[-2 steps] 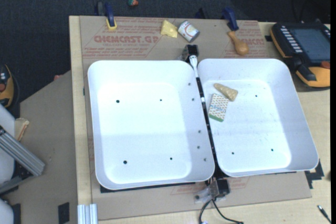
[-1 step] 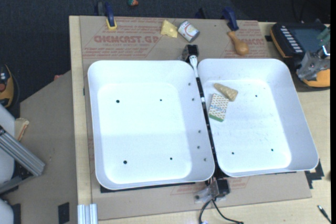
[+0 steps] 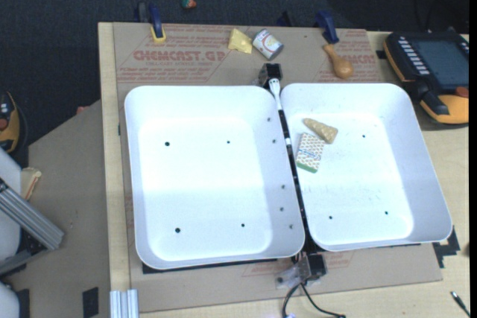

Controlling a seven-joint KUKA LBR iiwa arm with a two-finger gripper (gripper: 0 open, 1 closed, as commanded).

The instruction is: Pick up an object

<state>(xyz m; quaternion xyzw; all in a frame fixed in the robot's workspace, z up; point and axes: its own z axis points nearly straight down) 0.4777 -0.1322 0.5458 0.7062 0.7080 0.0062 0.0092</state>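
Note:
Two small objects lie in the right bin [image 3: 402, 182], near its left wall. One is a tan wedge-shaped piece [image 3: 320, 129]. Just below it, touching or nearly touching, lies a flat rectangular pad [image 3: 310, 152] with a green and white pattern. The left bin [image 3: 149, 182] shows bare white floor with a few dark dots.
On the bench behind the bins lie a yellow wedge [image 3: 240, 42], a small silver-white cylinder [image 3: 267, 44] and a wooden-handled item [image 3: 338, 61]. Blue clamps [image 3: 156, 22] hold the board's far edge. A black and orange pendant [image 3: 436, 69] sits at the far right.

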